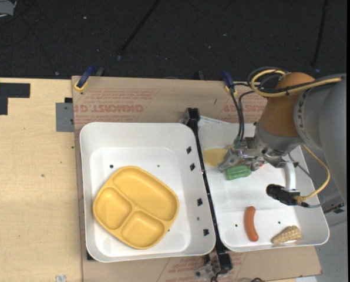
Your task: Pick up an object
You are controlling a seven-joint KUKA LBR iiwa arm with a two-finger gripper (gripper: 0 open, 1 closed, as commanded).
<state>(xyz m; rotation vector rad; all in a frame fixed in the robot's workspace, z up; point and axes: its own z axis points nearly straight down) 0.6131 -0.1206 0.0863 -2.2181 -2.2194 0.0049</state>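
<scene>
In the right bin (316,231) we list a green object (238,173) at the tip of the claw (241,160), whose grip we cannot tell, a pale yellow piece (215,155) just beside it, an orange sausage (251,223), a waffle cone (286,235), and, in the left bin (90,140), a yellow divided plate (135,206).

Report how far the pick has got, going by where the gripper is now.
Done: the arm has reached into the right bin, and the gripper is down at the green object beside a yellow piece. In hand: nothing I can confirm; the object lies on the bin floor. Left: a secure grasp and lift. The orange sausage and cone lie untouched; the yellow tray sits in the left bin.
</scene>
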